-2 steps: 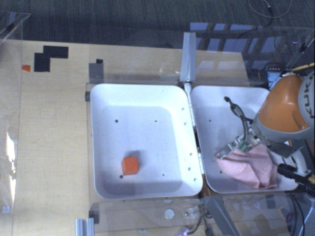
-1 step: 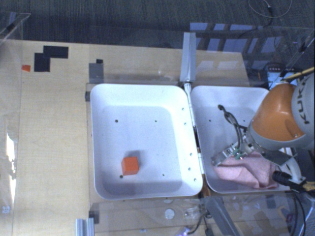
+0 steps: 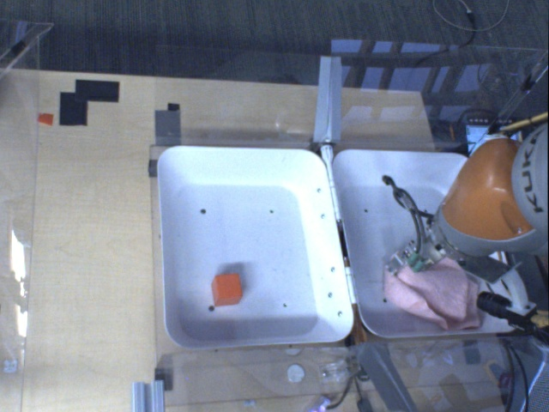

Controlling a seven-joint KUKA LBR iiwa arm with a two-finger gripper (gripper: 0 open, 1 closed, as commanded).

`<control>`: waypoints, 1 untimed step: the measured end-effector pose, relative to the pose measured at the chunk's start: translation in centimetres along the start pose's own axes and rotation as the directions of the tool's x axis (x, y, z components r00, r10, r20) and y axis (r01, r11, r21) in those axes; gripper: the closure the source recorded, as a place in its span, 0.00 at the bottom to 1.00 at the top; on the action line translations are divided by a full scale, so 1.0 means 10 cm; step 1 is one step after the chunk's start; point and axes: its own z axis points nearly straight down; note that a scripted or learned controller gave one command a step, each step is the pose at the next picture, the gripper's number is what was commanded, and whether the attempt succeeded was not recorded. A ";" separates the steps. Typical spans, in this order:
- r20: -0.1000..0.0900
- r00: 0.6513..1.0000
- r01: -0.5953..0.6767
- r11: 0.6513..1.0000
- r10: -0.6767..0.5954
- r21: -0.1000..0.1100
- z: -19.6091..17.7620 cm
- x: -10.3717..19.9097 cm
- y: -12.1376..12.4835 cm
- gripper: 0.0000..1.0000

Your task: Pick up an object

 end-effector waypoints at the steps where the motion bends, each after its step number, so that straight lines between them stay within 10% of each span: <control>1: -0.003 0.869 -0.494 0.869 0.495 0.028 -0.72 -0.38 0.46 1.00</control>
